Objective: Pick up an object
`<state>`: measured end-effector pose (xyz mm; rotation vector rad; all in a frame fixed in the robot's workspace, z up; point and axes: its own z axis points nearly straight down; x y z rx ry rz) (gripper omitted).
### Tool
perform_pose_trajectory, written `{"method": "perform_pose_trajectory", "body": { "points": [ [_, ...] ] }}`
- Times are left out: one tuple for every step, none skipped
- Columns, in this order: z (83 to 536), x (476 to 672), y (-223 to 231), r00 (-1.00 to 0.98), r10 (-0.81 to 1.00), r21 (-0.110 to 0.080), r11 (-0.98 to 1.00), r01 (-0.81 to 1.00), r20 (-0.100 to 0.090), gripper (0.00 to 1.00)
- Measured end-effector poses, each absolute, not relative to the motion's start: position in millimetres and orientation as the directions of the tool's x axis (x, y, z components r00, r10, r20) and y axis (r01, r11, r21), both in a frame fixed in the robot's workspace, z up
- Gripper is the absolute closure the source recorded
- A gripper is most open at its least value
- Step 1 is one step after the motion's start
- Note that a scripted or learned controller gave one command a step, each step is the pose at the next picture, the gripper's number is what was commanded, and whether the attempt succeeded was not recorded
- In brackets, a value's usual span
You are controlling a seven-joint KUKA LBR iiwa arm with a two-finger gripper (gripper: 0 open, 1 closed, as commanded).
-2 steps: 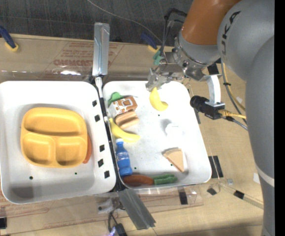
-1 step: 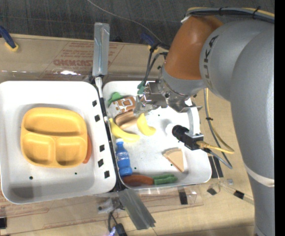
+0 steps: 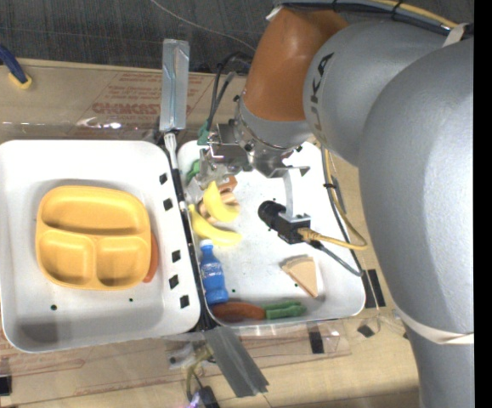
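Gripper (image 3: 220,164) above curved yellow banana (image 3: 214,213)

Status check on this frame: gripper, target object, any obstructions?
Gripper low over right bin, finger state unclear. Yellow banana just below it, nothing seen gripped. Blue bottle and bin divider crowd the banana.
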<state>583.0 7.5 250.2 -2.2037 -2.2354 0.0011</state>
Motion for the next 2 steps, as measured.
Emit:
{"method": "perform_pose_trajectory", "body": {
  "points": [
    [251,617.0,-28,0.027,1.000,-0.003,-0.027,1.000,-0.001,1.00],
    [209,610.2,-2,0.108,0.994,-0.008,-0.108,0.994,-0.001,1.00]
  ]
}}
